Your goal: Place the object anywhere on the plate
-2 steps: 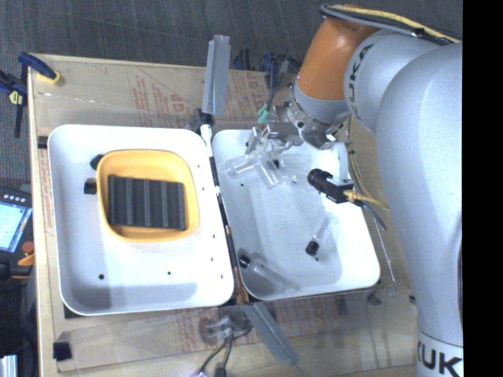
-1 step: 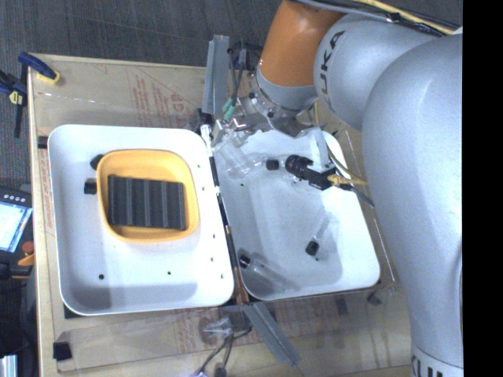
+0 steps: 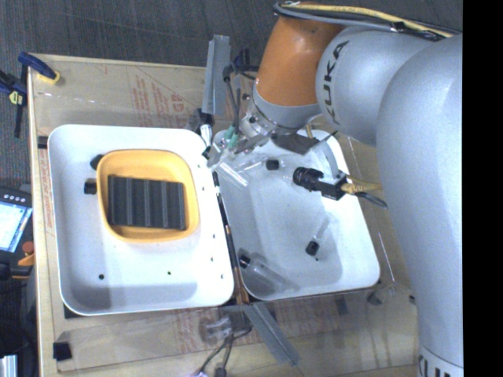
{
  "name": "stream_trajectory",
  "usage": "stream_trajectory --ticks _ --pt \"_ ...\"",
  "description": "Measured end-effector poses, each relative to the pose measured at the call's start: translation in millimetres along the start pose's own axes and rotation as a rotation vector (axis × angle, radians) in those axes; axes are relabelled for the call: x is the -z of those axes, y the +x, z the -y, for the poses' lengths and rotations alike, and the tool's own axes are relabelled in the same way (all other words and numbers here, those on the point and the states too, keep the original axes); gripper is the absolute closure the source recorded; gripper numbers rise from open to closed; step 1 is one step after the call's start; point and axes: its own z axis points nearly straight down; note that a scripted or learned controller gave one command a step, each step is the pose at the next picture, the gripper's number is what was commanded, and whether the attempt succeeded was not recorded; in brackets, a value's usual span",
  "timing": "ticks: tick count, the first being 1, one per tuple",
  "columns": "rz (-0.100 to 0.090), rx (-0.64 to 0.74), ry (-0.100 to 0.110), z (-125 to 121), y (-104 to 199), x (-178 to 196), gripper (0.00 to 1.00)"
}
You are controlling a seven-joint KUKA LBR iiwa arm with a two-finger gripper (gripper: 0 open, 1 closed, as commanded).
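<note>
Two white bins [image 3: 71, 289] share the bench; end effector [image 3: 229, 149] blurred, its closure impossible to judge, above the yellow plate's [image 3: 145, 163] right edge.

Yellow plate [image 3: 149, 166], rounded-square with dark ribbed centre, flat in the left bin; small black object [image 3: 312, 248] at four o'clock, right bin.

Bulky, smooth grey metal arm [image 3: 393, 124] with a glossy orange band [image 3: 295, 61] and black "KUKA" lettering [image 3: 334, 81].
</note>
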Motion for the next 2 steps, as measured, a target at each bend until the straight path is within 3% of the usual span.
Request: stream_trajectory --ticks 1,2 --pt "-0.001 0.073 0.0 -13.5 -1.4 -21.1 1.0" --pt "0.0 0.072 0.0 -13.4 -1.9 -20.9 0.0"
